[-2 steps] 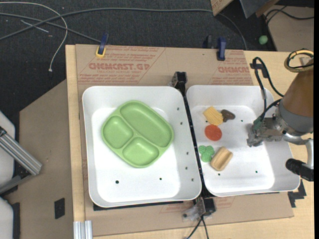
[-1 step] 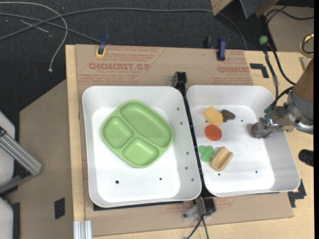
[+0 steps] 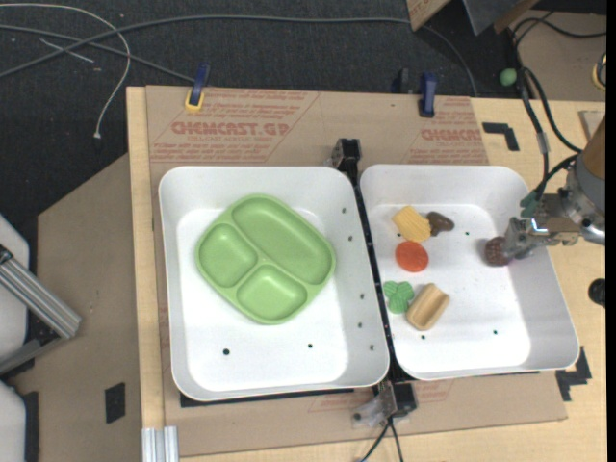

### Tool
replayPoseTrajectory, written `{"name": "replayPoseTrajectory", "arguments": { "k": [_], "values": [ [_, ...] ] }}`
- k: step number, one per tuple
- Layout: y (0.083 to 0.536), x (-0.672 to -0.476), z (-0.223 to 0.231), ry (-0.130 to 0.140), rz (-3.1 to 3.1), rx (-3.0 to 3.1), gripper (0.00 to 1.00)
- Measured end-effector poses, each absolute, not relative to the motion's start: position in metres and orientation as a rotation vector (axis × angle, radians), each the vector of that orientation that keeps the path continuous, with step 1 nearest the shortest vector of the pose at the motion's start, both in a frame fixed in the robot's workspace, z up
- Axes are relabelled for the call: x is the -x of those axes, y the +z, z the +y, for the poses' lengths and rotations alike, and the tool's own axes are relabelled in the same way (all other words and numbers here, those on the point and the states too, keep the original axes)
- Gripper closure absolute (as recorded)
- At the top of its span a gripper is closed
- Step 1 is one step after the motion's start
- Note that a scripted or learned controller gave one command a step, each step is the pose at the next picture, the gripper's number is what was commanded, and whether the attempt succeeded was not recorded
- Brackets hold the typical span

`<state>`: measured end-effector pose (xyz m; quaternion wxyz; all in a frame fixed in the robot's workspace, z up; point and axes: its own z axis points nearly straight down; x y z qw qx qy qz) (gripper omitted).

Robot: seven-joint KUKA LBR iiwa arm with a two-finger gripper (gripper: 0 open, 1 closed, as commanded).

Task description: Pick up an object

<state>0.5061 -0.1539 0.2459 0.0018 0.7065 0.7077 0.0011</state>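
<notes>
- In the right bin (image 3: 500, 349), toward its right wall, the gripper (image 3: 517, 239) hung low over a small brown piece (image 3: 496, 251), which lay apart from the other toys.
- Whether the fingers were wide, narrow or closed on that piece could not be told; the metal of the wrist hid them.
- The brown piece was the likeliest target: it sat just beside the gripper, touching or nearly so, with bare white floor around it.
- A good grasp here probably called for centring over the piece before closing, since an off-centre squeeze could nudge it toward the wall.
- The other choices lay well to the left in the same bin: a yellow corn (image 3: 412, 223) with a dark brown lump (image 3: 440, 223) beside it, a red tomato (image 3: 412, 256), a green piece (image 3: 397, 295) and a tan bread roll (image 3: 427, 307).
- The green piece and the roll touched, so they looked harder to lift singly.
- The left bin (image 3: 192, 354) held a green divided plate (image 3: 265, 257), too broad for an easy pinch.
</notes>
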Motion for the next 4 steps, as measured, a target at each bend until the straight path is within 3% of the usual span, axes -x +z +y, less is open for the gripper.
{"name": "replayPoseTrajectory", "arguments": {
  "k": [4],
  "values": [
    [0.254, -0.556, 0.064, 0.005, 2.229, -2.214, 1.0]
  ]
}}
